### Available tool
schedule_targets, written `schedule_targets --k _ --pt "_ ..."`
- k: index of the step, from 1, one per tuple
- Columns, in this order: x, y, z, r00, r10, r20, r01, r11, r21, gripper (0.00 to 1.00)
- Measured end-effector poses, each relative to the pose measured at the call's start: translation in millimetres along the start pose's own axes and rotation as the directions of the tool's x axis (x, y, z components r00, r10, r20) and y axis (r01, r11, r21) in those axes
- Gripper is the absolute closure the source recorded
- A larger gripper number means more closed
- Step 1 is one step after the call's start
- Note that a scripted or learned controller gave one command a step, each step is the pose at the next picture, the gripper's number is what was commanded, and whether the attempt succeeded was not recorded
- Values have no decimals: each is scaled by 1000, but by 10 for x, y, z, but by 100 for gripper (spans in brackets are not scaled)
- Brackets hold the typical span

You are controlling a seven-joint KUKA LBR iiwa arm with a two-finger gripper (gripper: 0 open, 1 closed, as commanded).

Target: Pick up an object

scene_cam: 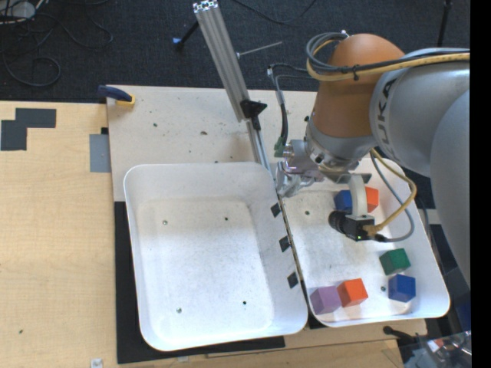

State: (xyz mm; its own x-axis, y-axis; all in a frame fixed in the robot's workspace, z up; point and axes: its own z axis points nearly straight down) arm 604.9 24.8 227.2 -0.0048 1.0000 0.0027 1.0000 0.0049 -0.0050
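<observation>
Orange block [353, 290] lay in right bin [322, 257] by near wall, just beside purple block [325, 299]. Judged light, rigid, flat-sided: best gripped across opposite faces. Hand [295, 176] hung over bin's far-left corner, well apart; how open, could not tell.

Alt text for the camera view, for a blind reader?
The arm's pincer hangs at the right bin's far left corner, beside the left bin. It holds six blocks: a blue block and an orange block at the far end, and a green cube, blue cube, orange cube and purple cube nearer the camera.
</observation>
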Motion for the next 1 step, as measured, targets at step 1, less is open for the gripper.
schedule_targets --k 1 --pt "369 -239 -32 1000 1 1 -1 1000 1 100"
